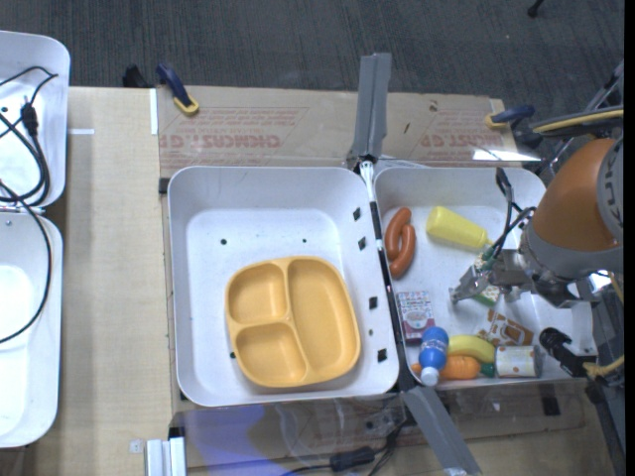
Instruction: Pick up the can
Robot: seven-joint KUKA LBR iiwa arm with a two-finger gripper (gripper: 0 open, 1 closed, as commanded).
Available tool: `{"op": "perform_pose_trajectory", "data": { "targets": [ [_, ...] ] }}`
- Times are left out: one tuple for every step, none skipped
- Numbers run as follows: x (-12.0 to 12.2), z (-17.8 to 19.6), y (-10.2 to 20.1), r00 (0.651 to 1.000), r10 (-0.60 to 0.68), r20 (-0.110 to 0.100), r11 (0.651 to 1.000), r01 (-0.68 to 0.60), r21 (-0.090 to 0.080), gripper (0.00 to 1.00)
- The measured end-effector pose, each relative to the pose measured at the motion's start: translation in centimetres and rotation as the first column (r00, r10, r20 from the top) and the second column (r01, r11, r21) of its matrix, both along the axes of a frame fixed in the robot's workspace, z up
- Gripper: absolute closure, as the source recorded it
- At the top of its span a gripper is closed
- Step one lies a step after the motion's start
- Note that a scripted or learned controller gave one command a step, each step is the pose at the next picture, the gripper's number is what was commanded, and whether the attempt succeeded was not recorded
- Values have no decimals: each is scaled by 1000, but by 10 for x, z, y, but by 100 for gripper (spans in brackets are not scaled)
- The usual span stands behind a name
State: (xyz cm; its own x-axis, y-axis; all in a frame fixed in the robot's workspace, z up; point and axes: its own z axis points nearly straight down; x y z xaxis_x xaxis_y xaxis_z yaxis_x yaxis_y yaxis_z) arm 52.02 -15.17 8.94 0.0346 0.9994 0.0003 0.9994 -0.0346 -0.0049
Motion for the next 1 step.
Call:
{"op": "perform_pose_trajectory", "data": {
  "targets": [
    [-4,1,-48,995,-103,1,995,103,2,0]
  ]
}}
